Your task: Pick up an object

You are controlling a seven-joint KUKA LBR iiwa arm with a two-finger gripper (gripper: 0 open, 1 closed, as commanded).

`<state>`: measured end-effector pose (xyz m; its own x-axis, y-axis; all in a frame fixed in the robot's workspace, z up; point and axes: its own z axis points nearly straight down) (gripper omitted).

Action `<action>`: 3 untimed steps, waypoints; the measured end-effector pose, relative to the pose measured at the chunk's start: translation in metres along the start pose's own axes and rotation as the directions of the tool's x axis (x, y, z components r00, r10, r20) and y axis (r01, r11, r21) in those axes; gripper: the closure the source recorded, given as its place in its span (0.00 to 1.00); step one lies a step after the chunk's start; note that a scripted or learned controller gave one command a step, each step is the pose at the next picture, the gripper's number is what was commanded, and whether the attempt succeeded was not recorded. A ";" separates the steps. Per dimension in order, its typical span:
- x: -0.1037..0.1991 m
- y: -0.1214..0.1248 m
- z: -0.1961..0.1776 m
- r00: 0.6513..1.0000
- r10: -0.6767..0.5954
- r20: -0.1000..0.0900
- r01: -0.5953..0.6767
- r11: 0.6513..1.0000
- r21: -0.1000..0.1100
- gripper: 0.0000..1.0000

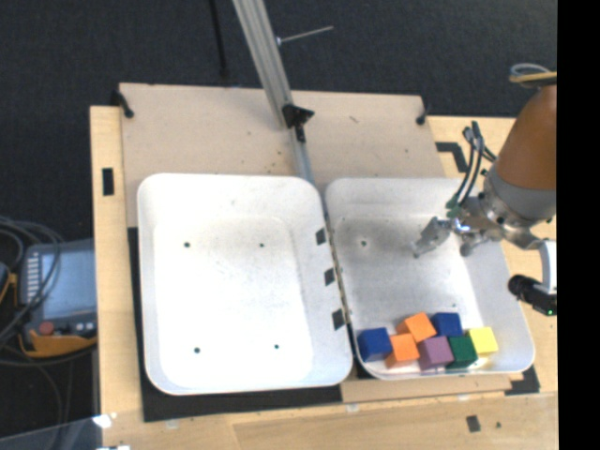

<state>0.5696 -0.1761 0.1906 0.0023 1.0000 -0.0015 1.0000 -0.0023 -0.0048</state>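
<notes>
The gripper (433,237) hangs over the right bin (375,279), whether apart or together I cannot tell; coloured blocks (427,340) cluster at its near edge.

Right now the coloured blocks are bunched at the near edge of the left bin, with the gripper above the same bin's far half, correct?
Not quite: the camera view shows the coloured blocks bunched at the near edge of the right bin, not the left. The gripper is above that same bin's far half.
</notes>
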 end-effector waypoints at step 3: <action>-0.009 -0.010 -0.012 1.000 0.007 0.000 -0.007 1.000 -0.011 1.00</action>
<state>0.5598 -0.1850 0.2028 0.0095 1.0000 -0.0018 0.9999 -0.0094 0.0063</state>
